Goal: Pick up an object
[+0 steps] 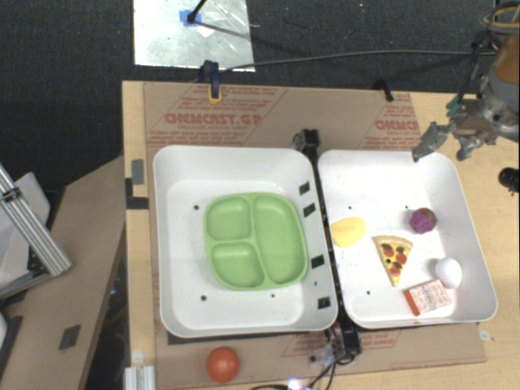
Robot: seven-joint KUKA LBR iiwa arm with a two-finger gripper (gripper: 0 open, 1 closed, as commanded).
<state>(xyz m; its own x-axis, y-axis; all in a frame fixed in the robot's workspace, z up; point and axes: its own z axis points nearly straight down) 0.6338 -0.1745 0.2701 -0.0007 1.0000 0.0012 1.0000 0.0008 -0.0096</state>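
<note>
In the right bin (382, 185) lie a yellow piece (348, 231), a pizza slice (395, 256), a purple round item (422, 219), a white egg (448, 272) and a small red and white carton (428, 298). My gripper (447, 141) hangs at the bin's far right corner, above its rim, with its two fingers spread apart and nothing between them. It stands well away from all the items, the purple one being nearest.
The left bin (187, 185) holds a green divided tray (254, 240). An orange ball (222, 364) sits on the bench in front of the left bin. A black clip (309, 140) marks the joint between the bins at the back.
</note>
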